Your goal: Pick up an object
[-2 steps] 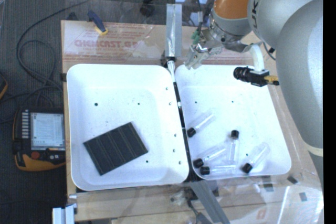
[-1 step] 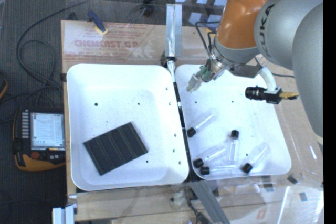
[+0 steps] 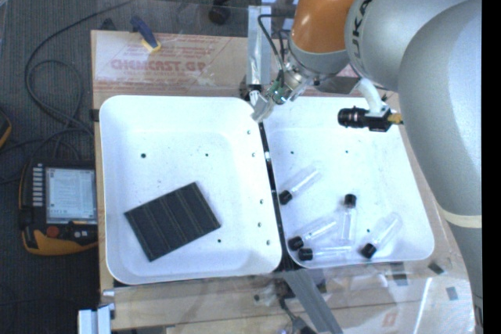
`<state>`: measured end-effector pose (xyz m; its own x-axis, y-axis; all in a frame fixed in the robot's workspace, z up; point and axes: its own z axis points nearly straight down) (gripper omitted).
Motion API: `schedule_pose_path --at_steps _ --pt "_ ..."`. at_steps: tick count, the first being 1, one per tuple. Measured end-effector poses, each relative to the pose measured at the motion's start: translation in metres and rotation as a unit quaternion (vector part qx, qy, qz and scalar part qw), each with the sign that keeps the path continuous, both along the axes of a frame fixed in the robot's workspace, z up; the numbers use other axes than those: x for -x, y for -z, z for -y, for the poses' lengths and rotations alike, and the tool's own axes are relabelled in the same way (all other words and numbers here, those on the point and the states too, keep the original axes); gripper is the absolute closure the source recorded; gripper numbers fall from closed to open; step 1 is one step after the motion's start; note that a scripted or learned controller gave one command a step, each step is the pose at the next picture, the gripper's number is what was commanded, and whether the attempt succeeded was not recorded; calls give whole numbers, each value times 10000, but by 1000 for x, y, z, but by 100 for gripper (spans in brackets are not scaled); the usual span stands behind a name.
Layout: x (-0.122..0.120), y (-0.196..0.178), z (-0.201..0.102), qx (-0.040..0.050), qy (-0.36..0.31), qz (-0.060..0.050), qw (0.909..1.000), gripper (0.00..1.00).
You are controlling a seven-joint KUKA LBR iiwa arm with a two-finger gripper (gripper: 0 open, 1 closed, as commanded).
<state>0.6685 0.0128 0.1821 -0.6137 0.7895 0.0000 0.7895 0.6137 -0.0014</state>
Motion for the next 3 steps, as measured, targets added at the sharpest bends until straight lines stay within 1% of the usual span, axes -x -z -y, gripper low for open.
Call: schedule_pose_path --at_steps 1,2,3 --pt "9 -54 38 8 1319 5 9913 100" --pt "2 0 -11 3 1057 -9 9944 100" --pt "0 -70 -13 3 1196 1 9928 100"
